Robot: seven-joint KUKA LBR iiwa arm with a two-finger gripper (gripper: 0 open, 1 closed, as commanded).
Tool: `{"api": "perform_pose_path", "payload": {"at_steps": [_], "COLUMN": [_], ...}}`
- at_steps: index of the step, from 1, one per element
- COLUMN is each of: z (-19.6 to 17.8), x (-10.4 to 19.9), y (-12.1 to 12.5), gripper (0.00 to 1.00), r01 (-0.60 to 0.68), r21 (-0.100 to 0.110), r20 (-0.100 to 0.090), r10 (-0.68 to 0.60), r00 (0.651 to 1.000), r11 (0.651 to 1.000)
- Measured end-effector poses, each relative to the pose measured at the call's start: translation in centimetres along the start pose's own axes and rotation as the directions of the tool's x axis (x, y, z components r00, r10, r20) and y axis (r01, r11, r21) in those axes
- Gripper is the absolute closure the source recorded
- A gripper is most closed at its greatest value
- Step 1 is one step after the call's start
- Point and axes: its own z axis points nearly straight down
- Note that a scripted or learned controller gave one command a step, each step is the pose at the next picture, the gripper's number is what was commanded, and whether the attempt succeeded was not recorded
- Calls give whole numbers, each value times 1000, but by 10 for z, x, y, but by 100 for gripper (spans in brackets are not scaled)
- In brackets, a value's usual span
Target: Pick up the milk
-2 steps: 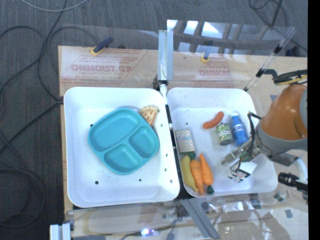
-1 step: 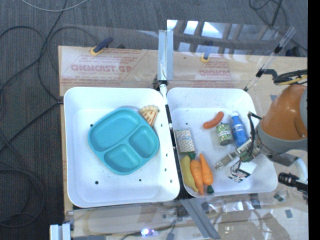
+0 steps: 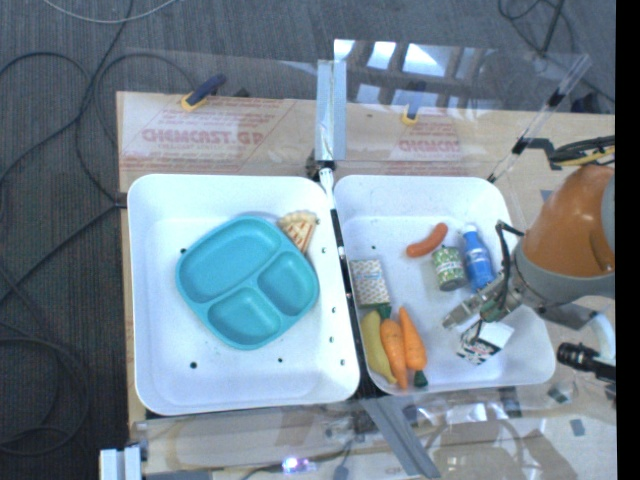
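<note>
In the right bin [image 3: 520, 373], a small white carton-like item with dark print [image 3: 487, 341] lies near the front right corner; it looks like the milk. My gripper [image 3: 477, 316] hangs low just above and to the left of it, its metal tip pointing toward the bin's middle. Nothing is visibly lifted by it. A blue bottle with a white cap [image 3: 477, 258] lies a short way behind the gripper, next to a green can [image 3: 447, 268]. The grey and orange arm [image 3: 575, 238] covers the bin's right wall.
The right bin also holds a red sausage [image 3: 427, 239], a checkered packet [image 3: 369, 281], a yellow banana [image 3: 371, 336] and two carrots [image 3: 402, 340] along its left front. The left bin [image 3: 160, 368] holds a blue divided plate [image 3: 247, 281] and a sandwich wedge [image 3: 298, 230].
</note>
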Motion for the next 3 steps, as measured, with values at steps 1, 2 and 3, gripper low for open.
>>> {"api": "perform_pose_path", "payload": {"at_steps": [1,2,3], "z": [0,13,6], "x": [0,-19,-23], "y": [0,-13,-12], "gripper": [0,0,100], "r01": [0,-293,-294], "r21": [0,2,0], "r20": [0,-7,2], "r10": [0,293,294], "r00": [1000,956,956], "r11": [1000,956,956]}}
